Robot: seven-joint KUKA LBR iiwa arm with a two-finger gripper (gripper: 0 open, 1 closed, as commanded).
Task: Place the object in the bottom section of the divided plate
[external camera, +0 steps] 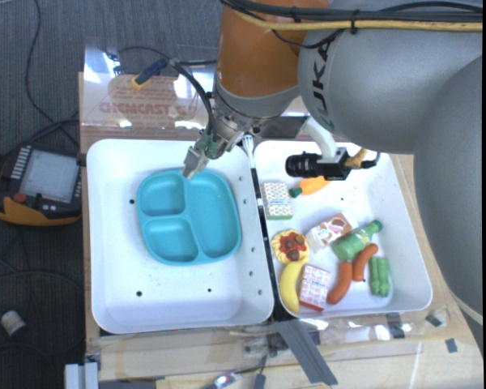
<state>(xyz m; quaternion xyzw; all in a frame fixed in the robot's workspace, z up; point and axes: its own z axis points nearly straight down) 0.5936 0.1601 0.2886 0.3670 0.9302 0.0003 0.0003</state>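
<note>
Currently the gripper sits over the upper edge of the blue divided plate in the left bin, tip pointing down; whether anything is pinched there cannot be told. Below the tool, all three plate sections look bare, so the placement isn't done. Toy food, banana included, lies well off to its right in the right bin.

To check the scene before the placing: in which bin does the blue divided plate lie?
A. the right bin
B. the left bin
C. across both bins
B: the blue divided plate lies in the left bin; the toy foods lie in the right bin.
</note>
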